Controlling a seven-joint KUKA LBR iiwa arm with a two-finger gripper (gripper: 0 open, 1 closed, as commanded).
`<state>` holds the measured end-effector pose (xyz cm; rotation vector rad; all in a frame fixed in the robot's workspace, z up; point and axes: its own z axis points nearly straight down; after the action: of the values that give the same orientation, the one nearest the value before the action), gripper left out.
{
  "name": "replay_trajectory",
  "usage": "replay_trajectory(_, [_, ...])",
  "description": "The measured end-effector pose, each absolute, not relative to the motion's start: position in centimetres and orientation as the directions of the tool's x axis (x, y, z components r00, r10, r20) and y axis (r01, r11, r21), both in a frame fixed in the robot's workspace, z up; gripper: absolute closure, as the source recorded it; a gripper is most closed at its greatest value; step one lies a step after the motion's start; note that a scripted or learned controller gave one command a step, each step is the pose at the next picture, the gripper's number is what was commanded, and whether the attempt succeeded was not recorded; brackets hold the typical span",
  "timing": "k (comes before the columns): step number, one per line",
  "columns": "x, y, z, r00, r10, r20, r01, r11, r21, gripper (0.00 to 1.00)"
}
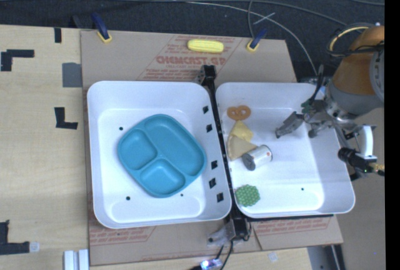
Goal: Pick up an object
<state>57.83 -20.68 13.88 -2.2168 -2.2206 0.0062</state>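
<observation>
Grey two-finger gripper (pixel 292 125) hovers empty, jaws spread, approaching; next, descend onto small silver-capped cylinder (pixel 257 157)

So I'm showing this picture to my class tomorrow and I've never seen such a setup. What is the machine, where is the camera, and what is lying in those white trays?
The camera is fixed above a bench, looking down at a slant. The machine is a robot arm, grey and orange, reaching in from the right. Its gripper hangs over the right bin, with nothing seen between its fingers. That bin holds a pretzel, a pale yellow wedge, a small can lying on its side and a green ball. The left bin holds a blue divided plate. A yellow piece lies on the cardboard behind the bins. The arm's job is to pick up one object.
</observation>
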Motion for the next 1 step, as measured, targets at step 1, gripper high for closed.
replay_trajectory(1, [57.81, -20.60, 8.58, -0.002, 1.000, -0.002, 1.000, 0.002, -0.001, 0.00])
